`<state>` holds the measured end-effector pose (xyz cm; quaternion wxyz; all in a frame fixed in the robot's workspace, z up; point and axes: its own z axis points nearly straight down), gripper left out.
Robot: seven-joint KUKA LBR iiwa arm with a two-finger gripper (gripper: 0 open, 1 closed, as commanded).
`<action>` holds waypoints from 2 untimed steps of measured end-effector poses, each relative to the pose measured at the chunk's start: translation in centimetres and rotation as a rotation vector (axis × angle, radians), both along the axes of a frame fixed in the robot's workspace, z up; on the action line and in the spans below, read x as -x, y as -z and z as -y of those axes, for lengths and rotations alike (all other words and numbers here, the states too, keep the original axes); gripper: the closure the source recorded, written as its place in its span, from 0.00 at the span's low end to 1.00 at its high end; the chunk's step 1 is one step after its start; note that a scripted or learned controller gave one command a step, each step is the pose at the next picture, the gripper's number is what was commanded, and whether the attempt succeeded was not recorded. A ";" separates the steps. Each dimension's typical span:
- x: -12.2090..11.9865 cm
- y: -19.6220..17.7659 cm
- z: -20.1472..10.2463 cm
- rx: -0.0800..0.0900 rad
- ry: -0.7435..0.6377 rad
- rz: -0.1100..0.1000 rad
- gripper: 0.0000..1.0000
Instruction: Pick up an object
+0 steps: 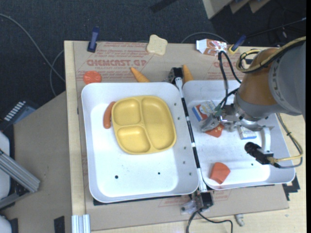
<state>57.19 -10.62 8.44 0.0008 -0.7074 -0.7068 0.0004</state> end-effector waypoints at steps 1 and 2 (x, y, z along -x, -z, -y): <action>0.0 -1.0 0.0 0.000 0.000 0.002 1.00; 1.5 -11.1 -8.7 -0.001 -0.003 0.004 1.00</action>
